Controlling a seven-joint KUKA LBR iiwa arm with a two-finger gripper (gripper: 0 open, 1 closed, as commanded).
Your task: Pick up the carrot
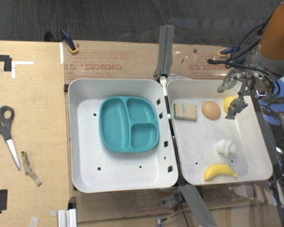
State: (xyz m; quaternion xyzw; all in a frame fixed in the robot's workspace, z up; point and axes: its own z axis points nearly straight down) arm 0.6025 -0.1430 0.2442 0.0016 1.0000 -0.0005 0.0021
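Arm's hand hanging over the far right corner of the right bin — carrot not made out anywhere.

The grey two-finger hand is hovering above the shallow white right bin, close beside a small yellow rounded object that it is partly hiding; whether the hand is open or closed I cannot tell. Lying in that bin: a tan egg-shaped object just left of the yellow one, a speckled rectangular sponge-like block further left, a crumpled white lump near the middle, a yellow banana along the near edge. The shallow white left bin is carrying a teal three-compartment plate. Grey-handled scissors are lying on the tabletop, well to the left.
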